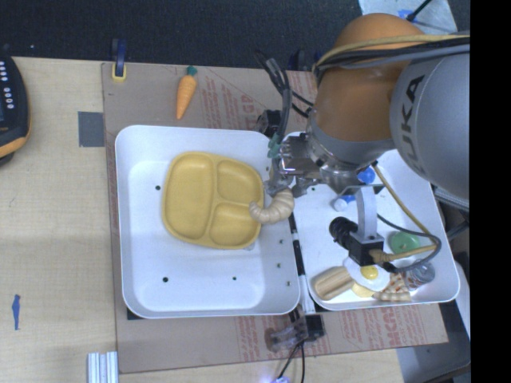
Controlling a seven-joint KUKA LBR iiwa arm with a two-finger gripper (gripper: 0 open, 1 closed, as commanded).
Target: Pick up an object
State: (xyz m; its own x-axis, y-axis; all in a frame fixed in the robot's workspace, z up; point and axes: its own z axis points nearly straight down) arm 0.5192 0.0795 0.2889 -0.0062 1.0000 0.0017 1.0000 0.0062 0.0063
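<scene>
While against yellow plate, pale croissant.

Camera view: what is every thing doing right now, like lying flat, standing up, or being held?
Yellow plate: lying flat in the left bin.
Croissant: at the plate's right edge, under the gripper; held or not, cannot tell.
Toy carrot: lying on the bench, outside the bins.
Fried egg: flat in the right bin.

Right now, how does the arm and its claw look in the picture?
The arm is bulky and rounded, grey with dark lettering and an orange band above the wrist. Black cables loop near the metallic wrist. The claw is small, silver-grey metal.
</scene>
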